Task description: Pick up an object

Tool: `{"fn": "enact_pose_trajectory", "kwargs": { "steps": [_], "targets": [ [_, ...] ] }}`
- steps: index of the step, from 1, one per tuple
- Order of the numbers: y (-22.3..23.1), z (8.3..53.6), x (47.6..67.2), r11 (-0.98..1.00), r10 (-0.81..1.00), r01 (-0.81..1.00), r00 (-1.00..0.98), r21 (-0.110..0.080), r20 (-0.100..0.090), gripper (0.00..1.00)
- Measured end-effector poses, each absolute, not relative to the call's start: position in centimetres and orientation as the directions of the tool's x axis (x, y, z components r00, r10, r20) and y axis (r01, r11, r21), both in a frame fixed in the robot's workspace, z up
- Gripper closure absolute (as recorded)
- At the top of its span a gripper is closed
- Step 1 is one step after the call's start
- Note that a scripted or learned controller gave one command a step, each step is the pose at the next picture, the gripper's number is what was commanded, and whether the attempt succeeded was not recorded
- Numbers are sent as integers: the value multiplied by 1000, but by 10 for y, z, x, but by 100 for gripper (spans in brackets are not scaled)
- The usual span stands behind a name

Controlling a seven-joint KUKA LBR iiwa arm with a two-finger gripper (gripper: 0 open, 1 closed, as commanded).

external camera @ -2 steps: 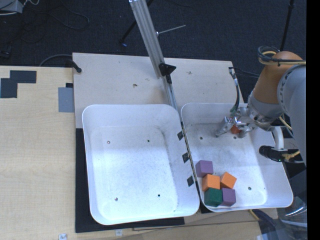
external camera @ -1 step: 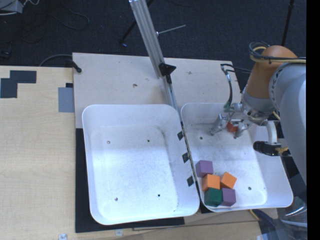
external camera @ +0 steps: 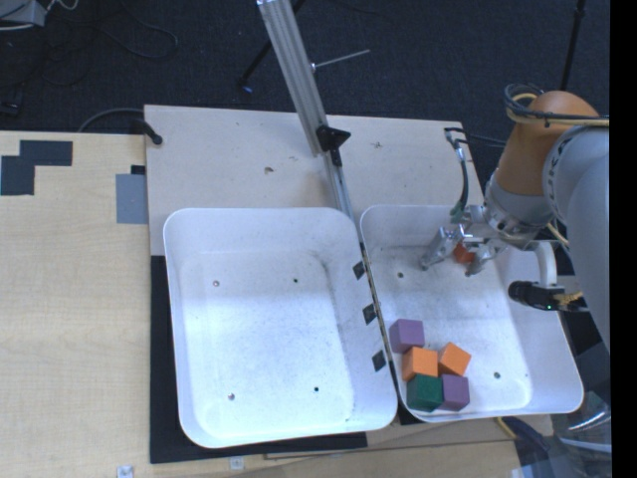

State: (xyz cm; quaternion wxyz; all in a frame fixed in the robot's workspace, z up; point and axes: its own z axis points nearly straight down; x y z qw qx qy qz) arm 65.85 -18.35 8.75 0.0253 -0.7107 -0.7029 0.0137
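Note:
My gripper (external camera: 456, 256) hangs over the upper part of the right bin (external camera: 542, 366), with the grey arm and its orange band reaching in from the right. A small orange-red block (external camera: 464, 251) shows between the metal fingers, which are shut on it. Near the front of the same bin lies a cluster of blocks: a purple one (external camera: 406, 334), two orange ones (external camera: 422, 362) (external camera: 455, 358), a green one (external camera: 425, 393) and another purple one (external camera: 456, 391). The gripper is well behind this cluster.
The left bin (external camera: 189, 267) stands beside the right one, and they share a divider with black clips (external camera: 369, 313). A slanted aluminium rail (external camera: 299, 78) rises behind the bins. A black cable loops by the wrist.

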Motion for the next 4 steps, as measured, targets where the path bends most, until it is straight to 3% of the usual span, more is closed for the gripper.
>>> {"fn": "enact_pose_trajectory", "kwargs": {
  "steps": [1, 2, 3, 4],
  "targets": [
    [-178, 88, 658, -12, 1000, 999, 12, -50, 1, 0],
    [-179, 97, 657, -8, 1000, 998, 8, -55, 1, 100],
    [-178, 96, 657, -4, 1000, 998, 5, -56, 2, 0],
    [-192, 88, 660, -6, 1000, 998, 7, -55, 20, 0]
  ]
}}
